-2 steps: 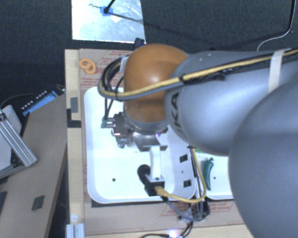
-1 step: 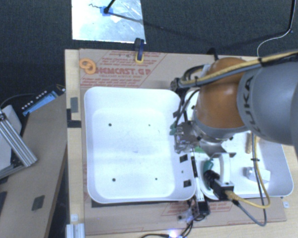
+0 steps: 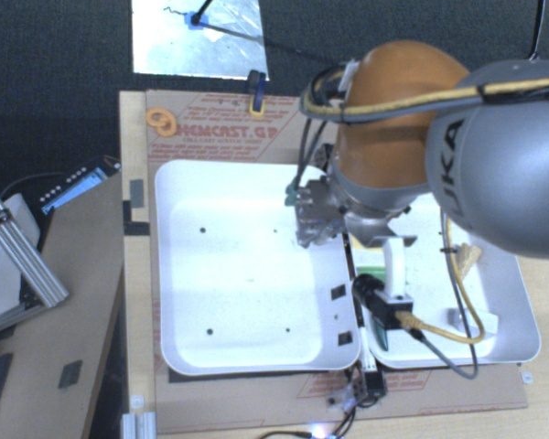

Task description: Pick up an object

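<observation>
Green scrap in the right bin lies just beside the tool, toward the view's right, half hidden under the wrist; whether the tool is clenched or released cannot be told.

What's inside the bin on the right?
A green thing shows near the left wall of the right bin. The arm covers most of that bin, so anything else there is hidden.

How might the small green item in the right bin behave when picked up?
The green item looks small and low-lying, so it is probably light. It lies near the right bin's inner wall, so a push may wedge it there. Stiffness: mostly hidden, cannot tell.
</observation>
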